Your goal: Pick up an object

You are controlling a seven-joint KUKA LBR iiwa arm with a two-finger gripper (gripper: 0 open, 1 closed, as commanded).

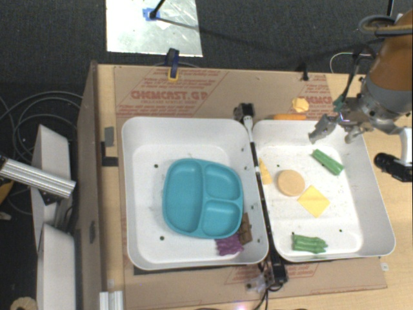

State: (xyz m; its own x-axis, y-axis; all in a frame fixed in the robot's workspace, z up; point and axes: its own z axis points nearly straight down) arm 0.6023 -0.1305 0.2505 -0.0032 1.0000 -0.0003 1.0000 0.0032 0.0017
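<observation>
My gripper [337, 130] hangs over the far right part of the right bin [361, 237], open, its two grey fingers spread with nothing between them. Just below it lies a green pickle-like piece [328, 161]. Further toward the middle of that bin sit a round tan cookie [291, 183] and a yellow square slice [314, 201]. A green bumpy vegetable [308, 243] rests near the bin's front edge. An orange stick [290, 116] lies at the bin's far rim.
The left bin [139, 173] holds a teal divided plate [202, 199]; a purple piece [228, 245] and a brown piece [246, 231] sit by its front right corner. A small yellow wedge [264, 172] leans by the divider between bins.
</observation>
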